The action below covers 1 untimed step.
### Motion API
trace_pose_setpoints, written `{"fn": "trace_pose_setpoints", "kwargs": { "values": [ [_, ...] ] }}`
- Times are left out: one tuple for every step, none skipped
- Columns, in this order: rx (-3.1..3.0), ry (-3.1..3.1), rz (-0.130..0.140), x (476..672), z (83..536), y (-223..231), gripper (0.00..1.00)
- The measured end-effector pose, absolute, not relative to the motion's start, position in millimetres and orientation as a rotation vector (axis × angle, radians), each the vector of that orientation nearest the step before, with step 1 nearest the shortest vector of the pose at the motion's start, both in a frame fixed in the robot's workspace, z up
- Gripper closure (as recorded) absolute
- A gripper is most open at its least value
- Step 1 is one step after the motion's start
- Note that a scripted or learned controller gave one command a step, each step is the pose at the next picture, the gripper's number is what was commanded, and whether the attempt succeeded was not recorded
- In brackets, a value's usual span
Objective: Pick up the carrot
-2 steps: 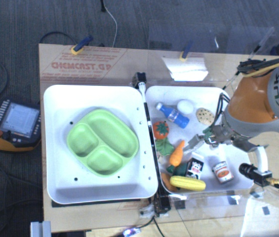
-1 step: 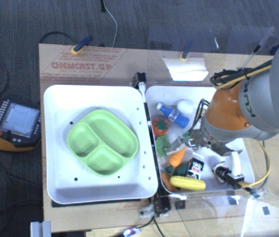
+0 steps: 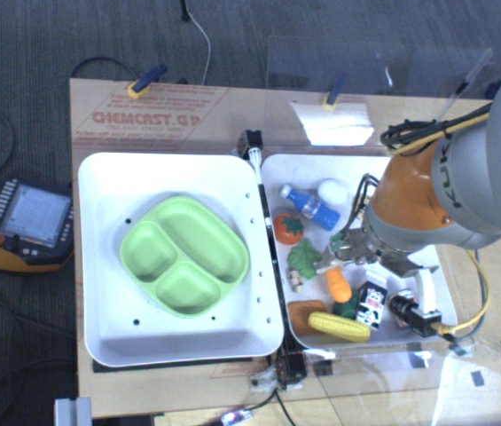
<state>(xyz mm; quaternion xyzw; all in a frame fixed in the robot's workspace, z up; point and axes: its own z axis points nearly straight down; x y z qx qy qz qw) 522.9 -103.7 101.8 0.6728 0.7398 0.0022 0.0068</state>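
Hanging low over the right-hand bin [image 3: 445, 264], the tool [image 3: 349, 248] sits at the end of the grey arm [image 3: 472, 180], just under its orange band; whether it is apart or together I cannot tell, since the wrist hides its tips from above. The carrot [image 3: 338, 285], a short orange piece lying at a slant, rests on the bin floor just below and slightly left of the tool, apparently free and not gripped. It is crowded: a green leafy toy [image 3: 304, 257] lies just beside its upper left, a small black-and-white carton [image 3: 371, 305] presses near its lower right, and a yellow corn cob [image 3: 339, 327] lies along the near wall beneath it, next to a brown piece [image 3: 303, 310]. Farther off, a tomato [image 3: 288, 229] sits by the dividing wall and a blue bottle [image 3: 313, 206] with a white ball [image 3: 331, 189] lie toward the far side. The likely trouble is a closing grip catching the leafy toy or the carton along with the carrot, or the slanted carrot rolling out sideways if it is pinched off-centre. Room to descend is tight on both flanks; the clearest approach looks to be straight down. The left-hand bin [image 3: 95, 238] holds a green divided plate [image 3: 185, 254], and its white floor around the plate offers open space. Both bins sit on the worktop [image 3: 232, 118].
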Motion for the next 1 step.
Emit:
{"fn": "trace_pose_setpoints", "kwargs": {
  "values": [
    [2.333, 2.099, 0.002, 560.1, 186.0, -61.7, 1.00]
  ]
}}
